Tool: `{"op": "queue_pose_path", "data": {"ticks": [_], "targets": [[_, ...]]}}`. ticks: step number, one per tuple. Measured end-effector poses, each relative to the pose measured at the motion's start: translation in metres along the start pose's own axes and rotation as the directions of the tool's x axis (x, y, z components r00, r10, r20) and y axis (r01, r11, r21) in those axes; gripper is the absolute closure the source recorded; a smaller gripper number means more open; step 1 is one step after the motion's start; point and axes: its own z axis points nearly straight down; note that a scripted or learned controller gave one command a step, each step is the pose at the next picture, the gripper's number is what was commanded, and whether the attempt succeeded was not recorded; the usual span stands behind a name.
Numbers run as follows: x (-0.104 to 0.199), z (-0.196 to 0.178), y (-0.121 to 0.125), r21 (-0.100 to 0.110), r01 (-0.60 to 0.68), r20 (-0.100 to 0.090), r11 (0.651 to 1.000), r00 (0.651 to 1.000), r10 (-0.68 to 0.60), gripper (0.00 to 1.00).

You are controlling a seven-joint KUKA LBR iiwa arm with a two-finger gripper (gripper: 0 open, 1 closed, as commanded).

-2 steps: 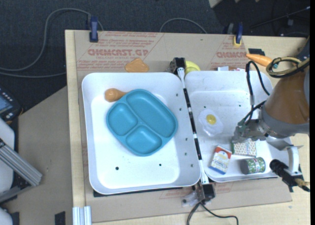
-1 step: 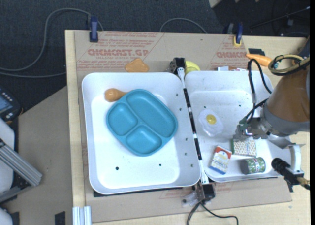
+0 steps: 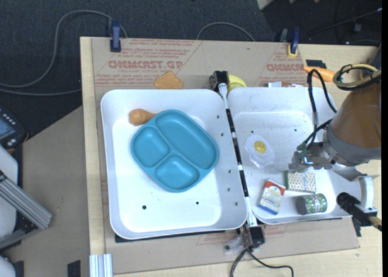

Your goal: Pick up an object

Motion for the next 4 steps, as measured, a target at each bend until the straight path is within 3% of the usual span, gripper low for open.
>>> {"op": "queue_pose_path", "data": {"ticks": [1,2,3,4], "targets": [[0.000,0.001,0.000,0.001,-0.001,-0.001,1.000,1.000,0.001,0.00],[0.023,0.044,-0.005,0.016,0.003,-0.005,1.000,1.000,-0.003,0.00],[0.020,0.031,-0.003,0.008,0.001,-0.002,1.000,1.000,-0.001,1.00],[0.020,0.021,-0.002,0.006,0.000,-0.001,1.000,1.000,0.000,1.00]]}}
